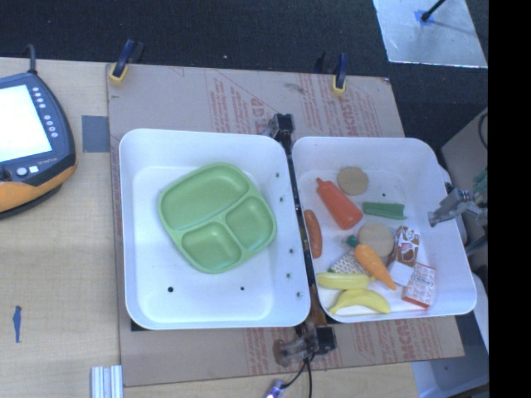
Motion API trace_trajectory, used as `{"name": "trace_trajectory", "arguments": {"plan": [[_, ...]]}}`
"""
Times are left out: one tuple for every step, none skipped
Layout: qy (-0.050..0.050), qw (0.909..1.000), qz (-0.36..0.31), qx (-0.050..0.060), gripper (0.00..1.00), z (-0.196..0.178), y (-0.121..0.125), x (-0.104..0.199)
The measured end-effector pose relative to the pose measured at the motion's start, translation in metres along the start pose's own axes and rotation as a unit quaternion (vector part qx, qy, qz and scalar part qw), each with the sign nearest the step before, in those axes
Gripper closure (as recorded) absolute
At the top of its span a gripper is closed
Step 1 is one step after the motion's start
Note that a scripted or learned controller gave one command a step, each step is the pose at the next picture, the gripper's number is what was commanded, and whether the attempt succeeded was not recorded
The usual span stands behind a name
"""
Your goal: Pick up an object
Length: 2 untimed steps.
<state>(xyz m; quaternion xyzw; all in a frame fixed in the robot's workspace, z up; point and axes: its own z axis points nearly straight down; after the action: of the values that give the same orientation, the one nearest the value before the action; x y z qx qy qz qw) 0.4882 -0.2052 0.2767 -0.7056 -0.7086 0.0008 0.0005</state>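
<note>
here, right bin (415,152): toy food items, loosely clustered toward the near half. orange bottle (338,203) near the middle, tilted, cap toward the far left. tan round cookie (353,180) just beyond it. green bar (382,210) beside the bottle, toward the right wall. sausage (313,232) along the left wall. carrot (374,265), second tan disc (376,239), two bananas (355,292) and small printed cartons (413,269) packed together at the near side, several touching.

gripper (452,206) at the right rim of the same bin, apart from every item; green bar and cartons nearest to it. nothing seen between the fingers; spread or pressed together: cannot tell at this size.

print on the cartons too small to read. red lettering on the cardboard sheet (249,98) under the bins, not legible.

left bin (137,222): green divided plate (217,216), three compartments, lying flat near the centre. handheld control pendant (25,143) at the far left of the bench. blue clamps (339,71) on the far edge of the cardboard.
</note>
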Motion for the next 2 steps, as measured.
{"name": "trace_trajectory", "arguments": {"plan": [[0.0, 1.0, -0.001, 0.001, 0.0, 0.101, 0.013, 0.044], [-0.002, 1.0, -0.002, -0.008, 0.0, 0.166, 0.015, 0.075]]}}
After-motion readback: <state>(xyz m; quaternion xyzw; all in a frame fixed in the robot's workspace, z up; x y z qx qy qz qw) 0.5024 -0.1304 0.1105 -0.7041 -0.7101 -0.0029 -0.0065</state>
